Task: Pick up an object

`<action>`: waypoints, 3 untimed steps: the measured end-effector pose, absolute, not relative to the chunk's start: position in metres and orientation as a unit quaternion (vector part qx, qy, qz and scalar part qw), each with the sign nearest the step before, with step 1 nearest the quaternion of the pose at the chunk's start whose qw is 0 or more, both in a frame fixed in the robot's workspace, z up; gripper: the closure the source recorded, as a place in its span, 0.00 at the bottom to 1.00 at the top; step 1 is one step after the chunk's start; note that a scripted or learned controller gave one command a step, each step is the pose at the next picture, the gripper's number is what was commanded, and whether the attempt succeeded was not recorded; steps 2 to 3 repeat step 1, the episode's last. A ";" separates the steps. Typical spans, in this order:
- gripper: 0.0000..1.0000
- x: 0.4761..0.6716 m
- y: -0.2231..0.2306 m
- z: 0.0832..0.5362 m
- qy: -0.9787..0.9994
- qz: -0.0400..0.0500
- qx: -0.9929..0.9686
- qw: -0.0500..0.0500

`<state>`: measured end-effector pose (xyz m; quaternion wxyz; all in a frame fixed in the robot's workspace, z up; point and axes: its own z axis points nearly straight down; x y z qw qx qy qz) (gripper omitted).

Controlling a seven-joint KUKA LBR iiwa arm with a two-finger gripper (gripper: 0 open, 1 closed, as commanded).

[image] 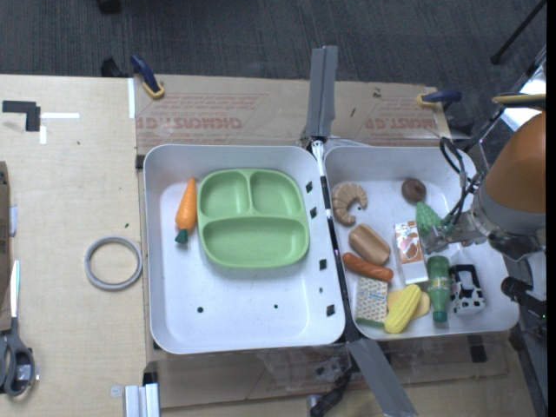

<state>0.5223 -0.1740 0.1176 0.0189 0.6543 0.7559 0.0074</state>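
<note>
Seemingly poised for a descent in the camera view, the gripper (455,233) hung over the right-hand part of the right bin (382,165), at the end of the grey arm with its orange band. Whether it was open or closed could not be told, and nothing could be seen held in it. The task named no particular object, but the green bottle (439,287) lay close by the gripper and looked the likeliest target. It lay on its side near the bin's front edge, its long axis running almost straight from the far side to the near side, with the narrower end apparently toward the near edge. The main risk was crowding. The bottle touched the yellow toy (401,309) on its left and sat just beside the small carton (408,241), so an off-centre descent could have landed on a neighbour or pinched 2 things at once. A grip taken along the long axis, not across it, would probably have let the round body roll or slip out.
</note>
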 end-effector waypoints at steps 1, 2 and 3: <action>0.00 0.522 -0.174 0.118 0.756 0.007 0.654 0.019; 0.00 0.522 -0.174 0.118 0.756 0.007 0.654 0.019; 0.00 0.522 -0.174 0.118 0.756 0.007 0.654 0.019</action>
